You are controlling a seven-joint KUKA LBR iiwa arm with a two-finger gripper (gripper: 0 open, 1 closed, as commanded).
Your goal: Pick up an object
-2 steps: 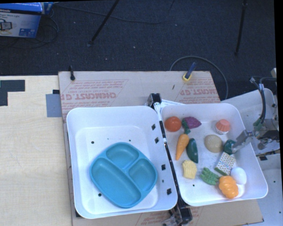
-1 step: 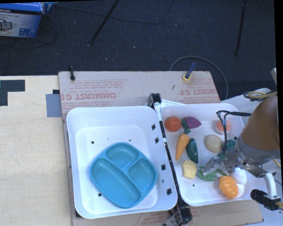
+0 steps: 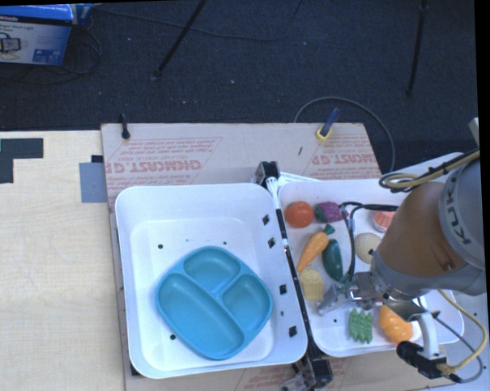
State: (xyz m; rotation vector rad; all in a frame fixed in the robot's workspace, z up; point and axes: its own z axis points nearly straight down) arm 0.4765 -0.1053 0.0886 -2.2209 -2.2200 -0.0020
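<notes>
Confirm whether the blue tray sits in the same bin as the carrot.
No, the blue tray lies in the left bin; the carrot lies in the right.

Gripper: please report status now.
Gripper low in right bin, nothing seen held. Yellow toy beside it. Green pepper crowding close.

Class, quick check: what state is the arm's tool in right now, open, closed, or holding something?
Tool: low in the right bin among the toy foods; open or closed cannot be told, and no object is seen held in it.
</notes>
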